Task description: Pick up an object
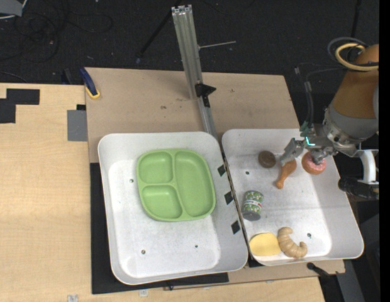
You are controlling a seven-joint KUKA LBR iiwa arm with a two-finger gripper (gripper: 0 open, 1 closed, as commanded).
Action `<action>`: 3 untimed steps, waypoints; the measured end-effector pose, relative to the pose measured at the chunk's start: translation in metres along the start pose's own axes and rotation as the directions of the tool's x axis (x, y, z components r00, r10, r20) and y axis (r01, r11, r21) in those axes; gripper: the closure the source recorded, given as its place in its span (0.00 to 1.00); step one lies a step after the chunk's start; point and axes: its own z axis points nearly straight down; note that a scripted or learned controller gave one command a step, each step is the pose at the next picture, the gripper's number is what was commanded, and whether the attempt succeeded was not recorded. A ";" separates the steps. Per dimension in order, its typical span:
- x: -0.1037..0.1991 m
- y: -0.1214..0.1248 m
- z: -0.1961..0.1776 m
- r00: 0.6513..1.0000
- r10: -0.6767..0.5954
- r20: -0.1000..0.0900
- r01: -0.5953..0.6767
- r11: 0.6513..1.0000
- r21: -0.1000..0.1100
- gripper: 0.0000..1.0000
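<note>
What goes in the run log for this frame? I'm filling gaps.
gripper: over right bin, open, holding nothing | nearest: carrot, donut | left bin: green tray

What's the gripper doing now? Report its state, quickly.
Gripper: open, fingers spread above the right bin, holding nothing, near the drumstick.

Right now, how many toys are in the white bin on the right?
6: a brown ball up top, an orange drumstick beside it, a pink donut by the hand, a green can mid-left, and a yellow piece and croissant at the front. The arm may hide more.
</note>
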 end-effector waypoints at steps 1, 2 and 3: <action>0.000 0.001 -0.002 1.000 -0.001 0.001 0.001 1.000 -0.005 0.00; 0.004 -0.009 0.052 1.000 0.000 0.000 0.000 1.000 0.001 0.00; 0.005 -0.007 0.101 1.000 -0.001 0.001 0.001 1.000 -0.009 0.00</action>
